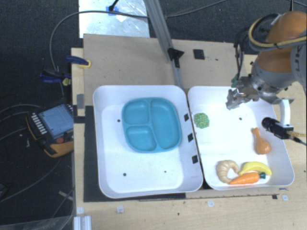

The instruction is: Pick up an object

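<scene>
Scanning left to right, we pass the blue plate (151, 124), then the green ball (201, 120) in the right bin (218, 94), probably light and knobbly, best pinched across its middle. Our gripper (234, 101) hangs near; we cannot tell its opening.
</scene>
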`<state>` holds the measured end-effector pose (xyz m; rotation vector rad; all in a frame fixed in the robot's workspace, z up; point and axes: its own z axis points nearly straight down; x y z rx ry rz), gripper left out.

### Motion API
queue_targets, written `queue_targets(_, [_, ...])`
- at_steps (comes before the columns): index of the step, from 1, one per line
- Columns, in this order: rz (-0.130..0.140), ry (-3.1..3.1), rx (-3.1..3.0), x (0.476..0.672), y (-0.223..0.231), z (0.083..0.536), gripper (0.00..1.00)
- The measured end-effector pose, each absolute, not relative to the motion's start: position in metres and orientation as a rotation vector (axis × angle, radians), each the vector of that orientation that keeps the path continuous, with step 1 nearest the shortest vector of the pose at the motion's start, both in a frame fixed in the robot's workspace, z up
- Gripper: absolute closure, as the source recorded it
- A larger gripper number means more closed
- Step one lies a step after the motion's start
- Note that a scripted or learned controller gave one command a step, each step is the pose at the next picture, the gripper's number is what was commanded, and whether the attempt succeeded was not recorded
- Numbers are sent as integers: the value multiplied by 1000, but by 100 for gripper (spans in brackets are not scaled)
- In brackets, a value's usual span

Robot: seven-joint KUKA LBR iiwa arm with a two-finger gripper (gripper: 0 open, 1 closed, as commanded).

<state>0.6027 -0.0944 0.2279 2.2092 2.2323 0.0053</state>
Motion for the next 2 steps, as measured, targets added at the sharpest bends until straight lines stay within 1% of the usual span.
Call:
queue_targets(1, [3, 2233, 2211, 601, -47, 222, 100])
queue_targets(2, [3, 2234, 2211, 592, 6, 212, 100])
